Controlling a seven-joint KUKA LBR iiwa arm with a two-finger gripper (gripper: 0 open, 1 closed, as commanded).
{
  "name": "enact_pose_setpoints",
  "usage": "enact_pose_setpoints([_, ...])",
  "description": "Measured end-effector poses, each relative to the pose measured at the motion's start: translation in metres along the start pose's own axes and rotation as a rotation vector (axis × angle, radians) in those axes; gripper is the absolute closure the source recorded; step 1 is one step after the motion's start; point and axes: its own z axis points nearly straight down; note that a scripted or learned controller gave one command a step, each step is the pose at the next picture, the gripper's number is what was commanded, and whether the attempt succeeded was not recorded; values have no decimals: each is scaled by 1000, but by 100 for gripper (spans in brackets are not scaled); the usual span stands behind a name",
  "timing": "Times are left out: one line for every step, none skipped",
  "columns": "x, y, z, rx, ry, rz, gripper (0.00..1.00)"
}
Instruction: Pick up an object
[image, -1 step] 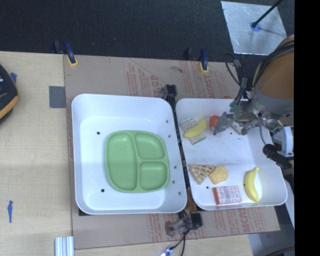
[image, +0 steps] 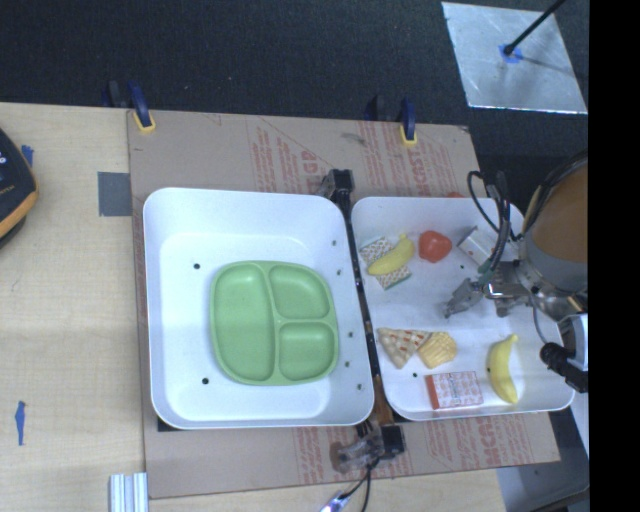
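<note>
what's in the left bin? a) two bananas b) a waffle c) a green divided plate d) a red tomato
c: the green divided plate lies alone in the left bin; the bananas, the red tomato and the waffle are all in the right bin.

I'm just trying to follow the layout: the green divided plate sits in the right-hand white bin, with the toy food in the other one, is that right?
Not quite. The camera view shows the green divided plate in the left white bin. The toy food, such as the two yellow bananas, lies in the other one, the right white bin.
</note>
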Motion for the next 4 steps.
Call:
enact_pose_setpoints([-6, 78, 36, -2, 1, 0, 0])
enact_pose_setpoints([-35, 113, 42, 43, 7, -4, 0])
enact_pose_setpoints([-39, 113, 42, 43, 8, -3, 0])
enact_pose_setpoints([-39, 113, 42, 42, 9, -4, 0])
